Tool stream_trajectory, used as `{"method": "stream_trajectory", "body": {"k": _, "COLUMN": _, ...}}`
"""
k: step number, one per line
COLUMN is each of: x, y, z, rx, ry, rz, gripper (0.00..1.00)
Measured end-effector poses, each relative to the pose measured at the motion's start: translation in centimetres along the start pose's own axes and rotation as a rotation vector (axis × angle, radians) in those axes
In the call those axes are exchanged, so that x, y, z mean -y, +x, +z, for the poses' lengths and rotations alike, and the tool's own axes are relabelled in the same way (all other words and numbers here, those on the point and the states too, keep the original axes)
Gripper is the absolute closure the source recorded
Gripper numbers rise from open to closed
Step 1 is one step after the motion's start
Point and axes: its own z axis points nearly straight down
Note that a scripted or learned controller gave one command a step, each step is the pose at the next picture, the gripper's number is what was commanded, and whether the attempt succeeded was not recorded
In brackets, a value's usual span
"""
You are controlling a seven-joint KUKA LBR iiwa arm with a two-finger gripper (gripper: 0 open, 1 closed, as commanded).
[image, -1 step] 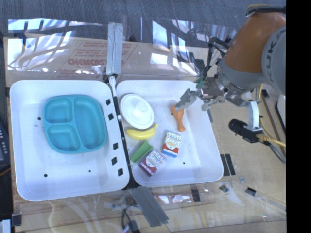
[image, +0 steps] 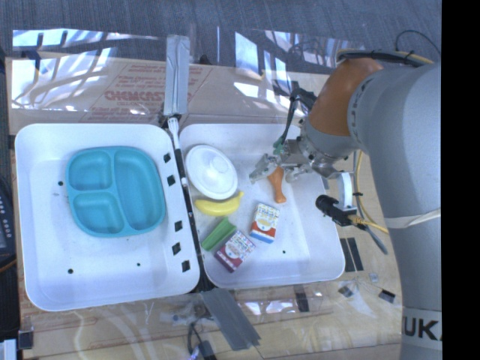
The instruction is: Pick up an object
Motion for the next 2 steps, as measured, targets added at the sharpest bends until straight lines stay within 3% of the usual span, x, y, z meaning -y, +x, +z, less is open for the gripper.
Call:
{"method": "stream_trajectory", "body": {"k": 1, "x": -1.17, "y": 0.01, "z": 1.9, "rx": 0.001, "ry": -0.008, "rz": -0.053, "gripper": 0.0}}
{"method": "stream_trajectory", "body": {"k": 2, "x": -1.21, "y": 0.1, "z": 1.26, "rx": 0.001, "ry": -0.003, "rz": -0.059, "gripper": 1.0}}
